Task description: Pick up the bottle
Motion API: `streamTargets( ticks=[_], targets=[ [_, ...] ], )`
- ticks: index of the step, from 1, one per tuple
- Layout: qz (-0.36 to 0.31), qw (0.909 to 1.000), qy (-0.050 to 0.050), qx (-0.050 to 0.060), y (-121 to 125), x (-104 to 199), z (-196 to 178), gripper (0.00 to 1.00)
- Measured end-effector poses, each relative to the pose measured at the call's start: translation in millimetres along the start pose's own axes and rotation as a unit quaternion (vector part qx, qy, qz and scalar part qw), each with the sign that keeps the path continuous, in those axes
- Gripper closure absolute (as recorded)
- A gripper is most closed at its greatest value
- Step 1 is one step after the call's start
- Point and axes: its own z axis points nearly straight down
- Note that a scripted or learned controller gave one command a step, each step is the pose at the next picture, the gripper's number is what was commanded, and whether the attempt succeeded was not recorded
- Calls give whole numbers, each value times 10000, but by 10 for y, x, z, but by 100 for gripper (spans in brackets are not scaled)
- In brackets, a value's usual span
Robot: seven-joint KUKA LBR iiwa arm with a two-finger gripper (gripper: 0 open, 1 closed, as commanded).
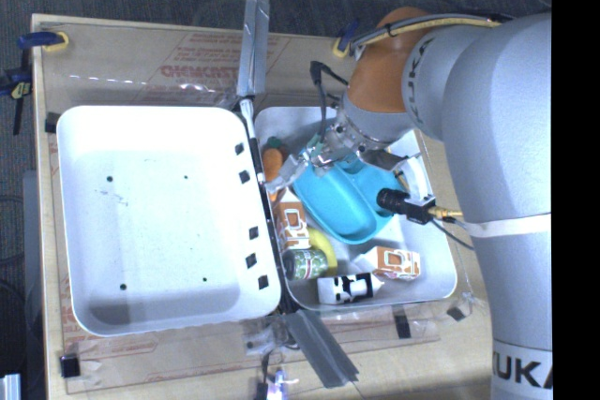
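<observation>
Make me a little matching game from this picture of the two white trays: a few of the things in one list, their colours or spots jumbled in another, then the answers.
Things:
1. scoop-shaped dish
2. carton
3. can
4. left bin

Descriptions:
A. orange and white, near the right bin's front right corner
B. bright blue, in the middle of the right bin
C. white, with a few small dark specks on its floor
D. green, lying by the divider at the right bin's front

Pairs: 1-B, 2-A, 3-D, 4-C
</observation>
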Motion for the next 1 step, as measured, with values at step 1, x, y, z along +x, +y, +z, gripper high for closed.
streamTargets(
  ticks=[1],
  targets=[
    [-7, 9993, 142, 353, 211, -82, 34, 0]
  ],
)
